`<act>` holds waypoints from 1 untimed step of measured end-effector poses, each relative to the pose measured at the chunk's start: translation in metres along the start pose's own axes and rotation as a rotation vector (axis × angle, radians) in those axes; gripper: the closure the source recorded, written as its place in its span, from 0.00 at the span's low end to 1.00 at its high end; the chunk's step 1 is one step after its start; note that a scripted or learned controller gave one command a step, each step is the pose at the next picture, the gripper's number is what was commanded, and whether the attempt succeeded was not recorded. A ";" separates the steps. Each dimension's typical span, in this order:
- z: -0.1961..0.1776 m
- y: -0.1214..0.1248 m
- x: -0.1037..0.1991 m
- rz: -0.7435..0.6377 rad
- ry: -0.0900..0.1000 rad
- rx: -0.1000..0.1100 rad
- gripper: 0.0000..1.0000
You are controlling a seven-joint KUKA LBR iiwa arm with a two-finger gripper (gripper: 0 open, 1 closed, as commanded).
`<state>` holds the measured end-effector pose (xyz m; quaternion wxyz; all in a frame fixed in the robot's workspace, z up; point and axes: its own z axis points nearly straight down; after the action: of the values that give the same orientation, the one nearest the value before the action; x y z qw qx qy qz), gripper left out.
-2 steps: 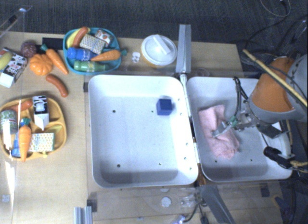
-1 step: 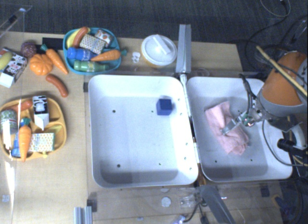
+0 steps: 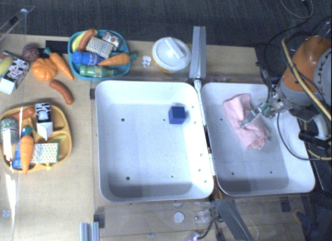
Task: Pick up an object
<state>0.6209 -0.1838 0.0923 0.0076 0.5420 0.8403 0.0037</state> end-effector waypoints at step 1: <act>0.002 0.036 -0.020 -0.180 0.010 0.015 0.00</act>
<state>0.6615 -0.1870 0.0914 -0.0003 0.4641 0.8858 -0.0007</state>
